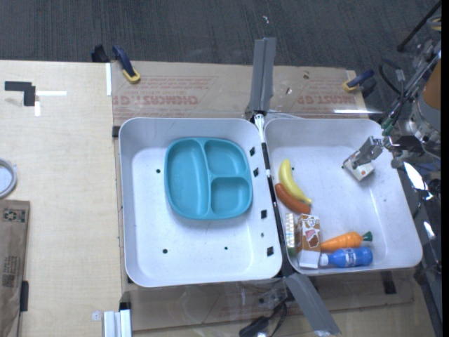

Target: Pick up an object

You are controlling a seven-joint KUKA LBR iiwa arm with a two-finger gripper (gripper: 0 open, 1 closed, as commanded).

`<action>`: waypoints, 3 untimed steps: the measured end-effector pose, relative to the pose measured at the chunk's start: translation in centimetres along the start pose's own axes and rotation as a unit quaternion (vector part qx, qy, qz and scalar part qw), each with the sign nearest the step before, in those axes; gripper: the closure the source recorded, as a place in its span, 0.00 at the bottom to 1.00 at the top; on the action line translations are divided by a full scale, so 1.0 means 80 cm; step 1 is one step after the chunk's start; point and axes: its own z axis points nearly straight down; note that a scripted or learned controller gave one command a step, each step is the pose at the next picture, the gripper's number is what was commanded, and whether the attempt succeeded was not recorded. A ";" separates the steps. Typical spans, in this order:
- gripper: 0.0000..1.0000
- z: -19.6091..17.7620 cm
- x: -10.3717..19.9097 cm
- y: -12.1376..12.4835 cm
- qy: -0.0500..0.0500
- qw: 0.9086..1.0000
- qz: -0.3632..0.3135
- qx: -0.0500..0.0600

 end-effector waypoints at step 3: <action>1.00 0.164 -0.042 0.065 0.001 1.000 0.026 -0.001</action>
